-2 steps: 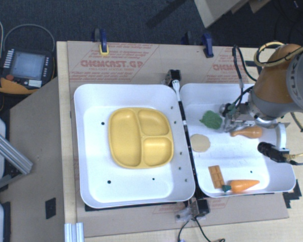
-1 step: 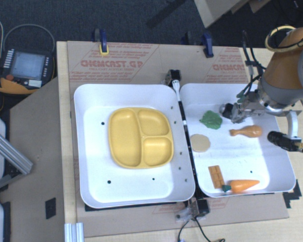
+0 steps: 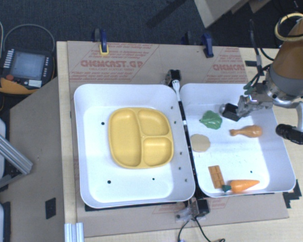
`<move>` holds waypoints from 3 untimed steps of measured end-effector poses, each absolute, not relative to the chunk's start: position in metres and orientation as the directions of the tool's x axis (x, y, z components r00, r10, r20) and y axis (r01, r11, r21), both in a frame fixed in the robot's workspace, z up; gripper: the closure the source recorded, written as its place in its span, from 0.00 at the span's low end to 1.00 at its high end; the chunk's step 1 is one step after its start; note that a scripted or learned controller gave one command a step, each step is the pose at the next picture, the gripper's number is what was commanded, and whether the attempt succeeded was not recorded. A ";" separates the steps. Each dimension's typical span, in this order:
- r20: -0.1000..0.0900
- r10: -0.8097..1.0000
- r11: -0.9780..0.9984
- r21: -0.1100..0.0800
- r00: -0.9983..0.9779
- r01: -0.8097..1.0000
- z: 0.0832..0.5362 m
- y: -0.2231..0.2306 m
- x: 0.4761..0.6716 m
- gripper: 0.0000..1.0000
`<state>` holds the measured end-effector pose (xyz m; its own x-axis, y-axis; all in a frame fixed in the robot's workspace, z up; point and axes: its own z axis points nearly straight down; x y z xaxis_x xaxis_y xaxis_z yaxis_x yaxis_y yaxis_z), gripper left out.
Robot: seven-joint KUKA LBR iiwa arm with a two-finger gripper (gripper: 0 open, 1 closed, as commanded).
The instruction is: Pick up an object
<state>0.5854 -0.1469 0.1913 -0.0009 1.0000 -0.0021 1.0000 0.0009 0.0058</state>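
Observation:
The right bin (image 3: 278, 160) holds a green leafy piece (image 3: 211, 119), a tan drumstick (image 3: 246, 131), a round beige cookie (image 3: 200, 143), a brown wafer (image 3: 215, 176) and an orange carrot (image 3: 243, 185). My gripper (image 3: 231, 111) hangs low over the bin's upper middle, just right of the green piece and above the drumstick. Its dark fingers point left, and I see nothing between them.
The left bin (image 3: 91, 150) bears a yellow divided plate (image 3: 140, 136). The arm's grey wrist and orange band (image 3: 292, 59) stand over the right bin's far right corner. Blue clamps (image 3: 104, 40) sit on the bench's back edge.

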 end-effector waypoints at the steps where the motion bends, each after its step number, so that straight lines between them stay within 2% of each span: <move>1: -0.002 1.000 0.001 0.005 -0.001 1.000 0.210 -0.147 0.586 1.00; 2: 0.003 1.000 0.005 -0.003 -0.005 1.000 0.204 -0.093 0.579 1.00; 3: 0.002 1.000 0.004 -0.004 -0.004 1.000 0.198 -0.042 0.561 1.00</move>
